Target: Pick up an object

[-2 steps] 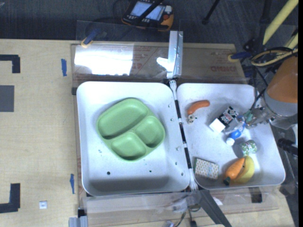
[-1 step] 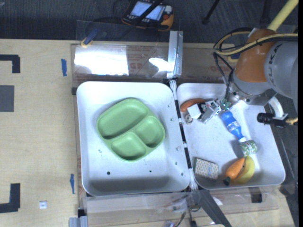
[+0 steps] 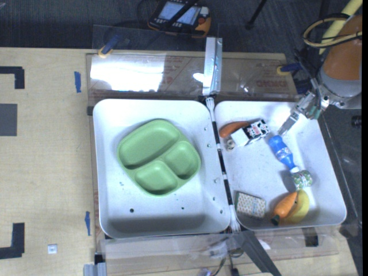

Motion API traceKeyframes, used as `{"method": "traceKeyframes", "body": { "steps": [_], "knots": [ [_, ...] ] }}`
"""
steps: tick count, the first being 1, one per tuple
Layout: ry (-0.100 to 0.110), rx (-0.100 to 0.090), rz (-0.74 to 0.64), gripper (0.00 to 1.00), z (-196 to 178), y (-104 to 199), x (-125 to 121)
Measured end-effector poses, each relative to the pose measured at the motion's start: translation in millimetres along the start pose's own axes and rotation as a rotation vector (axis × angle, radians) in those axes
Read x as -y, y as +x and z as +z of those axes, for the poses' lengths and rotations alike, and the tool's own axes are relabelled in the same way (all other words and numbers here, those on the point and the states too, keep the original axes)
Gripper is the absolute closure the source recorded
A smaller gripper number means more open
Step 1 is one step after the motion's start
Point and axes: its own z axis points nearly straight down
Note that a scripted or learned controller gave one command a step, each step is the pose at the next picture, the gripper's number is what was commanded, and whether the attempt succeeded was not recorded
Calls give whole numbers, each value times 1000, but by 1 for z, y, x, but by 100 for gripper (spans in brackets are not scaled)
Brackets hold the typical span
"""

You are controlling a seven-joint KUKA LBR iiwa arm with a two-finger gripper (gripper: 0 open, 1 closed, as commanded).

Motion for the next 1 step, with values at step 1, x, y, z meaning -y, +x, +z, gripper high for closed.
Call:
{"method": "traceKeyframes", "body": {
  "steps": [1],
  "knots": [
    [-2, -2, -103, 0, -32, 57, 4]
  ]
}}
